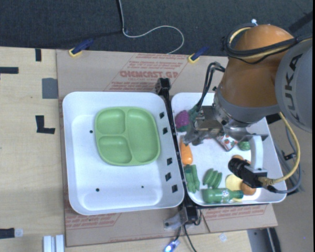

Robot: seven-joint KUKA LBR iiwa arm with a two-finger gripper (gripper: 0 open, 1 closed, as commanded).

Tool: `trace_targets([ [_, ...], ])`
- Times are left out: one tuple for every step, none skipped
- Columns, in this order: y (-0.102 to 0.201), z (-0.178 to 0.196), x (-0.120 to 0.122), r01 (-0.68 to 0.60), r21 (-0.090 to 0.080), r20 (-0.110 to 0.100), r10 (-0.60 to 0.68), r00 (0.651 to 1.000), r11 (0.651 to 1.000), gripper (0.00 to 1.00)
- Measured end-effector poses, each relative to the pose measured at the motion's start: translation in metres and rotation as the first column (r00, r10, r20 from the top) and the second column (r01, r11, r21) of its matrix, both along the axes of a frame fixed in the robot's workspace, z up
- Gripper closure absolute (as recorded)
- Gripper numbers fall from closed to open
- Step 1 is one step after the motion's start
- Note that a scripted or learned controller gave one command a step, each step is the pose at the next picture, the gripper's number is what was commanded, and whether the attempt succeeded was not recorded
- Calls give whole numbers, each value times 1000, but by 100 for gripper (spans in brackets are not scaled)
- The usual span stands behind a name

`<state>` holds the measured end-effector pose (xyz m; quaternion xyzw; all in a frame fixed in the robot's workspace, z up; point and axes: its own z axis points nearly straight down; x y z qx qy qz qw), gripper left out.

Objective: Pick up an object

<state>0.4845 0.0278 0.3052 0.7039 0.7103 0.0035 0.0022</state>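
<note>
Green divided plate (127,135) sits alone in the left bin (79,193); all the small stuff is in the right bin (270,140) — purple piece (182,120), orange carrot (186,154), green veg (192,176) and (212,178), yellow piece (233,182). Gripper (202,130) is low over the right bin's left side, between purple piece and carrot, arm (254,67) covering the bin's upper part. Can't tell from this angle whether it's clenched or released, and nothing visibly sits in its grasp.

A green divided plate (127,136) lies in the left white bin (76,156), toward its upper half. Both bins rest on a cardboard sheet (142,72) with red print, held by a blue-and-yellow clamp (81,47) at upper left. A white cable (147,33) loops over dark carpet (52,9) above.
</note>
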Motion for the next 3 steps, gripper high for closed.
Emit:
trace_targets([
  [80, 74, -1, -3, 2, -1, 3, 1000, 1000, 100],
  [119, 98, -1, 3, -1, -7, -3, 1000, 1000, 100],
  [18, 11, -2, 19, -7, -19, -19, 1000, 1000, 100],
])
